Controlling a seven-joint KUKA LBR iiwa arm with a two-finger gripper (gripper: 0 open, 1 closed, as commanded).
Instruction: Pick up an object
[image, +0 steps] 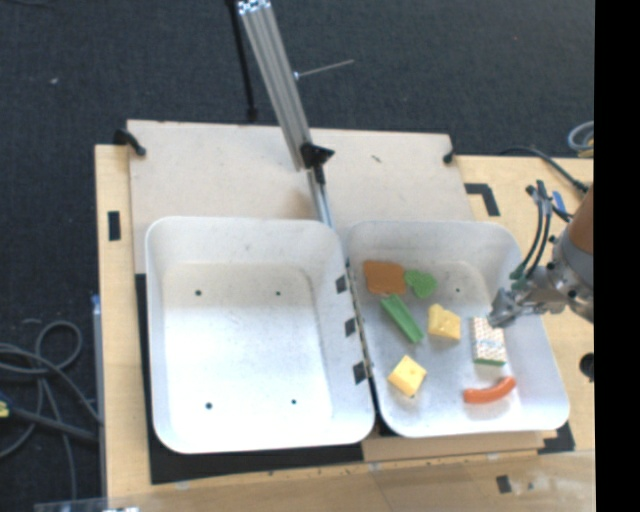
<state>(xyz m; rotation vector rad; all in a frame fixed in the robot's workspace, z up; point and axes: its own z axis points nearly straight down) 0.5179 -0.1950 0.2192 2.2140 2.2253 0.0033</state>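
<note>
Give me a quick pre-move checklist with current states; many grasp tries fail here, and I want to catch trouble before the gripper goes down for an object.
1. Gripper is over the right bin, where the objects lie: ok.
2. Nearest target, the speckled block, is in plain sight just below the gripper: ok.
3. Block has room around it; the yellow cube and the red-orange sausage lie apart from it: ok.
4. Nothing is caught between the fingers already: cannot tell.
5. Fingers are spread wide enough for the block: cannot tell.
6. Gripper is centred on the block: not ok, it sits toward the block's upper edge.
</note>
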